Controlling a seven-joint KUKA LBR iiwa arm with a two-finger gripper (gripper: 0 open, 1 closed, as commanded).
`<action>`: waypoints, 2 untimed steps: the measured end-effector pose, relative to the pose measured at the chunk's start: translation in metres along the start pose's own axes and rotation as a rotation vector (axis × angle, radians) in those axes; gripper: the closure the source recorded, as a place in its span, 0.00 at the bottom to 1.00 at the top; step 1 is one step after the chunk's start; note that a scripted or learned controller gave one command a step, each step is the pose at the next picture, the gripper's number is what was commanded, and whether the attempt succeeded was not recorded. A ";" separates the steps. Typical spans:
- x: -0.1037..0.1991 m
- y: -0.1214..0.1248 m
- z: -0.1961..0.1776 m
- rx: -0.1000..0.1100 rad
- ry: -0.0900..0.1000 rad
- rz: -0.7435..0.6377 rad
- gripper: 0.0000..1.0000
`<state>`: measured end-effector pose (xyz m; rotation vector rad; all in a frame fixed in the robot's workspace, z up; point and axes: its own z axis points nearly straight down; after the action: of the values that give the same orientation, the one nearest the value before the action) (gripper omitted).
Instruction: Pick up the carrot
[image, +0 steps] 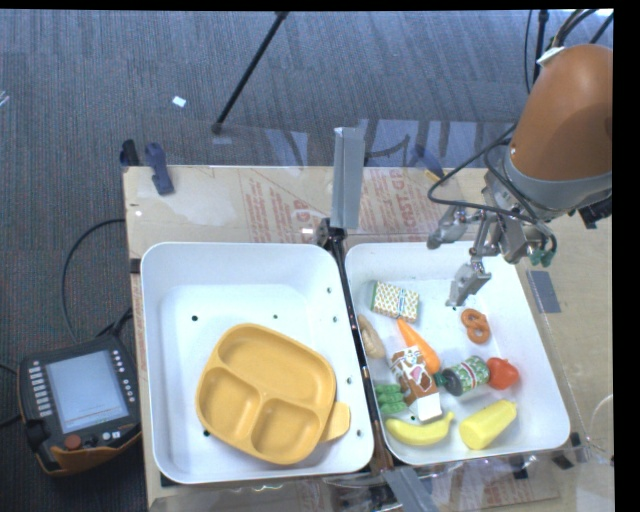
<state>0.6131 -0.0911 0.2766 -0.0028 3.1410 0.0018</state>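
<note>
A pendant (80, 400) is seen at the lower left, on the floor beside the bench. In the left bin (170, 290), a yellow tray (265, 392) with three compartments is laid, well to the left of the fingers and lower in the view. In the right bin (535, 360), a banana (420, 430) and a yellow block (488, 423) are placed along the near edge, with a green item (390, 400) just left of the banana. A small carton (415, 380) is set above the banana, and the carrot (420, 343) is found touching the carton's upper end, below and to the left of the fingers, apart from them. A patterned packet (395, 299) lies left of the fingers, above the carrot. A bottle (465, 376) and a tomato (502, 373) are lined up below the fingers, and a pretzel (475, 325) sits just below and beside them. The gripper (468, 285) is held over the bin's far part; its fingers appear nearly closed, with nothing seen between them.
</note>
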 end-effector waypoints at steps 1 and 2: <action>0.034 0.010 0.134 -0.002 0.015 -0.051 0.00; 0.062 0.002 0.173 -0.002 -0.022 0.193 0.00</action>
<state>0.5515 -0.0895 0.1037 0.2973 3.1046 0.0058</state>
